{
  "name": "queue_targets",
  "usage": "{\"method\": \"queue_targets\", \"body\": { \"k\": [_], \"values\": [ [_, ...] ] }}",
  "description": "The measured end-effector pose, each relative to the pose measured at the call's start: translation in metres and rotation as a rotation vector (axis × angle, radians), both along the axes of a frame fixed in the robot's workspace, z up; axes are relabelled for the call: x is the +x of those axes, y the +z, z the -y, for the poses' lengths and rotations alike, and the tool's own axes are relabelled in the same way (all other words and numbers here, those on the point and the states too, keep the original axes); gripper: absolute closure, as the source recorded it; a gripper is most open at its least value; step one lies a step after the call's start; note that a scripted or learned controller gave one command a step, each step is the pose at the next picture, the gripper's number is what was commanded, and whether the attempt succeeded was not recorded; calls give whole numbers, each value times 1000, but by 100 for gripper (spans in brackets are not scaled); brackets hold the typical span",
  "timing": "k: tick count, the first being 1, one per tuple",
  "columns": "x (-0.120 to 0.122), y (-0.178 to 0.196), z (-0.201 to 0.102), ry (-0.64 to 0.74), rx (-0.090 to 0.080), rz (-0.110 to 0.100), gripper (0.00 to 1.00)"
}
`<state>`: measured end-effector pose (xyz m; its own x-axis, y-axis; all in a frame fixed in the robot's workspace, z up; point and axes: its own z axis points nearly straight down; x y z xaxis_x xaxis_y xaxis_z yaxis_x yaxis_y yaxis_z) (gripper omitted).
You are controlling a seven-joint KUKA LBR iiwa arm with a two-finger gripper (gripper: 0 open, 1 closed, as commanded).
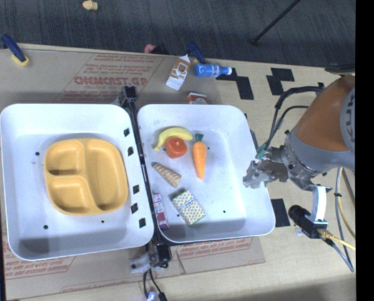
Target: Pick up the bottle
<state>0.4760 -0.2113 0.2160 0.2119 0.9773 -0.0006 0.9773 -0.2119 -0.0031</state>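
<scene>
A small blue bottle (209,70) with a pale cap lies on its side on the bench, behind the right bin (237,115) and outside it. My gripper (254,177) hangs over the right rim of that bin, about mid-height in the camera view, far in front of and to the right of the bottle. Nothing shows in the gripper. The grey arm with its orange band (328,121) comes in from the right.
The right bin holds a banana (173,133), a red tomato (176,147), a carrot (199,159), a tan cone (167,174), a patterned box (188,207) and a small bar (157,211). A yellow divided plate (86,174) lies in the left bin. A small carton (178,73) lies beside the bottle.
</scene>
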Motion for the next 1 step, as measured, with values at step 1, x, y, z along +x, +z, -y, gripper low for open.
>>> {"method": "queue_targets", "body": {
  "k": [1],
  "values": [
    [0, -3, -22, 222, 3, -1, 100]
  ]
}}
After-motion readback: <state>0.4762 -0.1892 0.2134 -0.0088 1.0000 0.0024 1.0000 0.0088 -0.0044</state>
